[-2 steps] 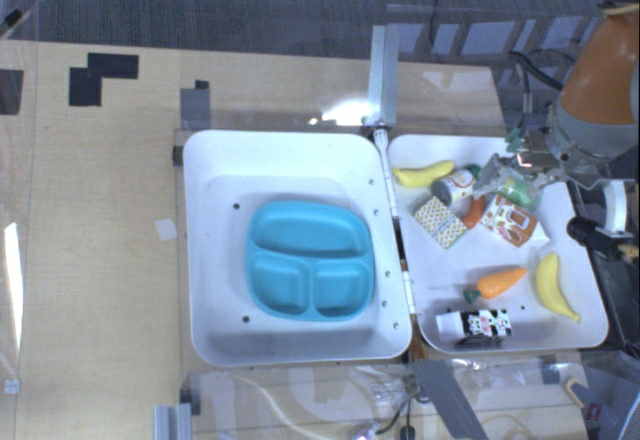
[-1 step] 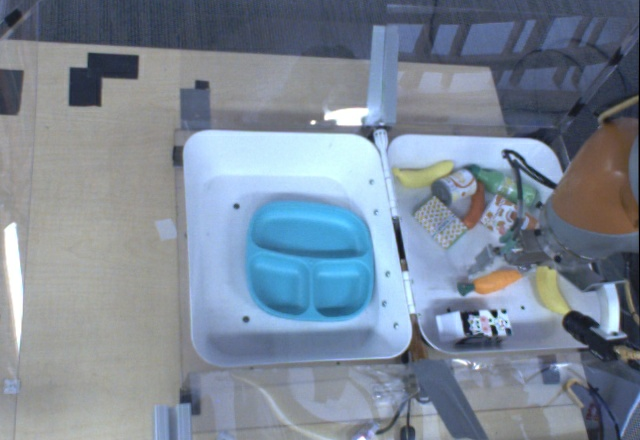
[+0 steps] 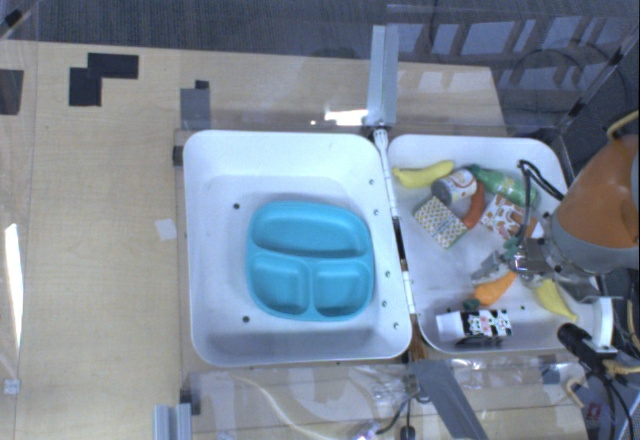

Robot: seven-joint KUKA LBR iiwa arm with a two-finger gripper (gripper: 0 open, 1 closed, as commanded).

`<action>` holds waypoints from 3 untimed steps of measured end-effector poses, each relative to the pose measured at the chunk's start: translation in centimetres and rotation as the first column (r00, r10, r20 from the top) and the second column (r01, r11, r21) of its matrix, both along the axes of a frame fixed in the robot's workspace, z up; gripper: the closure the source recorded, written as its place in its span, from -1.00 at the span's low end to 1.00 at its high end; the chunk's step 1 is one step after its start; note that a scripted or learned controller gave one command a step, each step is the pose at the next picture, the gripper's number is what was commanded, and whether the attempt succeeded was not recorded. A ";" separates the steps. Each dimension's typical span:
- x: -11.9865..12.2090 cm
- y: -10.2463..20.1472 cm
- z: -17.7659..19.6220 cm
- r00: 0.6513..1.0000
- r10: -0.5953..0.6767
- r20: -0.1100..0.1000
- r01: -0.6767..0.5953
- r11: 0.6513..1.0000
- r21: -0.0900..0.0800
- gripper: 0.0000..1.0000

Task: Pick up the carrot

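The carrot lies in the right-hand bin, in its lower right part, just above a small black-and-white carton lying on its side. It is a short orange piece whose long axis runs on a slant, from lower left up to upper right. The upper right end sits directly under the gripper; the lower left end points toward the bin's front wall. Which end is the thicker one cannot be told, since the tool covers the upper part.

The gripper hangs at the end of the grey arm, whose orange band shows as a broad rounded mass at the right edge. Its metal fingertips are down close to the carrot's upper end, touching it or very near it. Whether the fingers are spread or closed cannot be told, nor whether the carrot is between them.

One carrot is in view. There are two yellow bananas: one lies near the top left of the right bin, curved with its ends turned up; the other lies just right of the carrot, partly under the wrist. One green bottle lies across the upper part of the bin, beside one small round can and one patterned box. One printed packet lies between the bottle and the gripper.

The left-hand bin holds one blue divided tray with three compartments, one long above and two small below.
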State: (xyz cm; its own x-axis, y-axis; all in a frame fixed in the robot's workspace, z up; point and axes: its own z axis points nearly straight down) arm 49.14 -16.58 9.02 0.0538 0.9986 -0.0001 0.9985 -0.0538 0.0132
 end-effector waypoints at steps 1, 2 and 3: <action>0.6 0.1 1.3 1.000 0.004 0.018 -0.004 1.000 -0.005 1.00; 0.9 0.1 2.4 1.000 0.006 0.023 -0.006 1.000 -0.006 1.00; 3.2 9.1 9.7 1.000 -0.018 -0.008 0.018 1.000 0.001 1.00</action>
